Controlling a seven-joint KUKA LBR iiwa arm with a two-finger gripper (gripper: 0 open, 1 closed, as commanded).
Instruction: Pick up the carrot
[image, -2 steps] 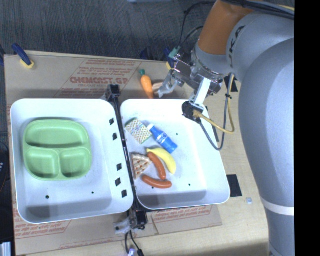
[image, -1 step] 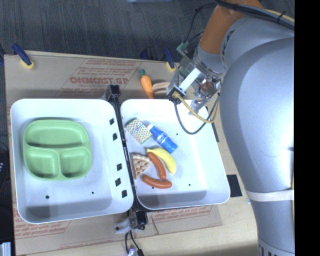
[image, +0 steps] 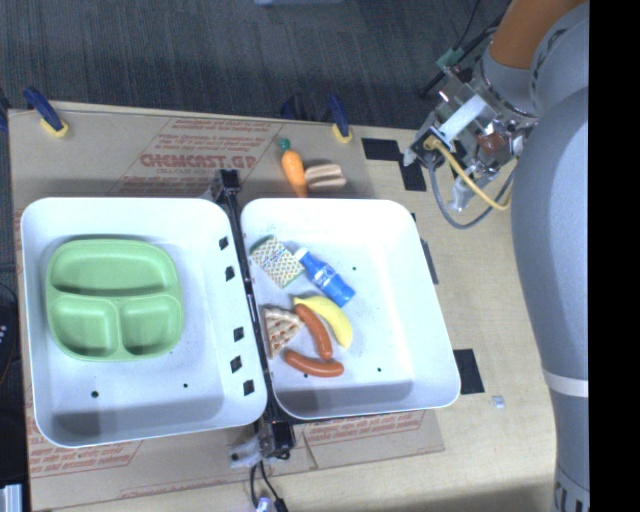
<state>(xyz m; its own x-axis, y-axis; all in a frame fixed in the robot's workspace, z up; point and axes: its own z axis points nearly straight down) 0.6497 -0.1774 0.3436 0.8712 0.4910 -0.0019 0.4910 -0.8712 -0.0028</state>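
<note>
Your grey arm (image: 560, 260) runs up the right side, its orange band (image: 530, 30) at the top right corner. The pincer (image: 455, 140) sits below that band amid cables, apparently pointing left; its tips are too cluttered to read.

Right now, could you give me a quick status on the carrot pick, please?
Gripper up beyond the right bin's far corner, nothing held. Carrot outside the bins, on the bench past the right bin, touching a hot dog bun.

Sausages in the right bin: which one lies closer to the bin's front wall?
The sausage lying nearly level, just below the waffle. The other sausage sits above it, slanted against the banana.
</note>
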